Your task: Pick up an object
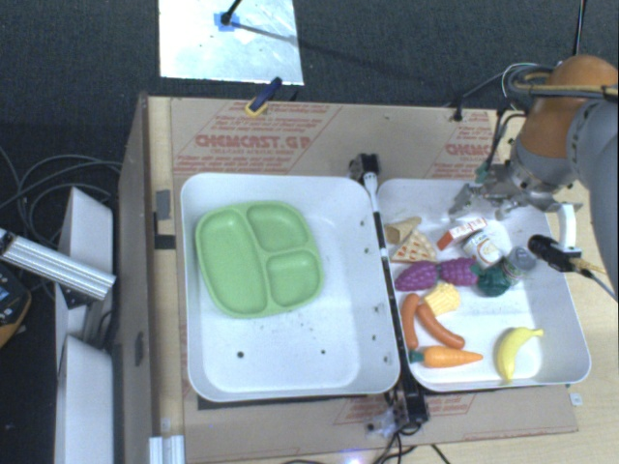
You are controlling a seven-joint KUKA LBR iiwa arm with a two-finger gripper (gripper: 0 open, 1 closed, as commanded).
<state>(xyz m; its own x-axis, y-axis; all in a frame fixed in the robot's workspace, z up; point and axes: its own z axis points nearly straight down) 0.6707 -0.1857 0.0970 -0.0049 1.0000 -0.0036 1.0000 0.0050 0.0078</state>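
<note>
The left bin (280, 356) holds 1 green divided plate (257, 258) with 3 compartments. The right bin (556, 346) holds 2 toast wedges (410, 241), 1 purple grape bunch (435, 275), 1 corn piece (444, 299), 1 sausage (437, 328), 2 carrots (451, 358) and 1 banana (514, 351). The gripper (481, 201) hangs at that bin's far edge; whether it is wide or narrow, I cannot tell.

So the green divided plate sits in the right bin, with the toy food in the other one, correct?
Not quite. The camera view shows the green divided plate in the left bin. The toy food, such as the banana and carrot, lies in the other one, the right bin.
</note>
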